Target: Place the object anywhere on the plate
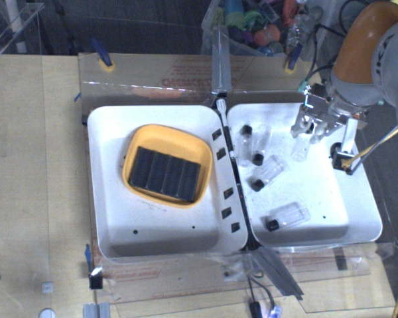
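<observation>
Tool (pixel 310 126) hangs over the right white bin (pixel 358 211), its grip state we cannot tell; we should centre over one clear plastic vial (pixel 286 215) before carrying to the yellow plate (pixel 134 151).

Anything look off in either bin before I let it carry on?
Nothing looks spilled or broken. The small clear black-capped vials lie scattered in the right bin, several tipped on their sides. The yellow plate sits slightly askew in the left bin, with a dark ribbed block on it.
</observation>
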